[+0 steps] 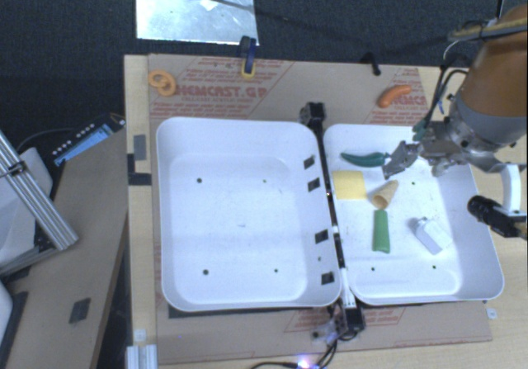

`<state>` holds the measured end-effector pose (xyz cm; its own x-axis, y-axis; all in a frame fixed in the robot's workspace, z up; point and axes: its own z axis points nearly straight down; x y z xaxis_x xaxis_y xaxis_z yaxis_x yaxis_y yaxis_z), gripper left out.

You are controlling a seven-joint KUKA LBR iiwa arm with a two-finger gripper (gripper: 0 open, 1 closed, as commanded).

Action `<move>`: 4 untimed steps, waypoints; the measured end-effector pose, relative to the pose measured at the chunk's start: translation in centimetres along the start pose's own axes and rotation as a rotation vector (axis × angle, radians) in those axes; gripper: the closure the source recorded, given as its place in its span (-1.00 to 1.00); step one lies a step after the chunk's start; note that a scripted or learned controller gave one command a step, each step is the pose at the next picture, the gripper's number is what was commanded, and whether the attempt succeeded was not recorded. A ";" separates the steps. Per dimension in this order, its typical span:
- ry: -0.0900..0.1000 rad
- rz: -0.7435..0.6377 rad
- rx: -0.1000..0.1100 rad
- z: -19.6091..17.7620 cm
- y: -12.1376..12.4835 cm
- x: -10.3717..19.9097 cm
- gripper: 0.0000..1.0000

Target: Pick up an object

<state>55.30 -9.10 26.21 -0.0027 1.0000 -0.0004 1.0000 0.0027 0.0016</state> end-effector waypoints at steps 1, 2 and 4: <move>0.003 0.000 0.011 8.2 -4.7 2.9 -1.00; 0.000 0.008 0.005 18.2 -4.9 -2.4 -1.00; 0.001 0.000 -0.003 15.7 -4.5 -2.1 1.00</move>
<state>50.80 -11.18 10.52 -0.0029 1.0000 0.0008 1.0000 0.0029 0.0046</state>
